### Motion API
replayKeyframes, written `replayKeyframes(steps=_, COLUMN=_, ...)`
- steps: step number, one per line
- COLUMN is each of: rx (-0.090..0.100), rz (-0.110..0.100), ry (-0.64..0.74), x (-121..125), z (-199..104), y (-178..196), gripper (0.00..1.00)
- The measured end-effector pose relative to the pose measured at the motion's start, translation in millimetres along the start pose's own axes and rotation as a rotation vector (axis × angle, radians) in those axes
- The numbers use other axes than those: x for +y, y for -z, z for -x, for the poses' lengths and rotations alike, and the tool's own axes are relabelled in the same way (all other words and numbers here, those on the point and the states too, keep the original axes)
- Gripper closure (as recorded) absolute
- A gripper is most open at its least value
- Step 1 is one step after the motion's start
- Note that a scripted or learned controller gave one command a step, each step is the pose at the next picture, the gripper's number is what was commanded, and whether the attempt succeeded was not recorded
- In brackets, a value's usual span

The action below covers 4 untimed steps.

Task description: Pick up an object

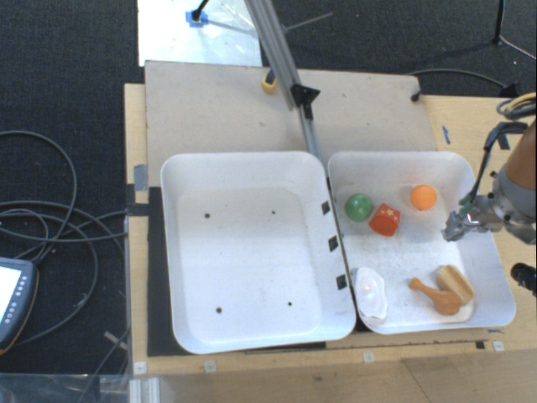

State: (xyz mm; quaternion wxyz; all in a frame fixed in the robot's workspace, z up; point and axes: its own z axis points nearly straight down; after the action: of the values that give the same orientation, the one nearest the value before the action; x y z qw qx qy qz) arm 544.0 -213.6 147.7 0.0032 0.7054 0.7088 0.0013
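Look past the bins and you'll see a beige board [218, 107] lying flat on the wooden bench [134, 225], with a slanted metal pole [270, 32] crossing it from the top and ending in a black clamp [304, 96] just above the gap between the bins. To your left, on the dark carpet [67, 57], black cables [50, 217] loop around near a handheld pendant with a lit screen [13, 296] at the frame's edge. At the top you have a pale sheet on the floor [176, 15] carrying a small blue piece [197, 18], and a small yellow item [268, 81] sits on the board beside the pole.
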Motion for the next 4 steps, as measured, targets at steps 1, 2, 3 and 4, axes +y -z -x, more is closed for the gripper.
replayKeyframes(steps=1, rx=0.0, rz=0.001, ry=0.001, x=9.2, z=2.7, y=46.7, gripper=1.0)
replayKeyframes(steps=2, rx=0.0, rz=0.002, ry=0.002, x=15.0, z=-4.4, y=107.5, gripper=1.0)
replayKeyframes(steps=3, rx=0.004, rz=-0.006, ry=0.004, x=8.4, z=-48.2, y=105.0, gripper=1.0)
replayKeyframes(steps=4, rx=0.005, rz=-0.006, ry=0.005, x=4.7, z=-97.1, y=92.8, gripper=1.0)
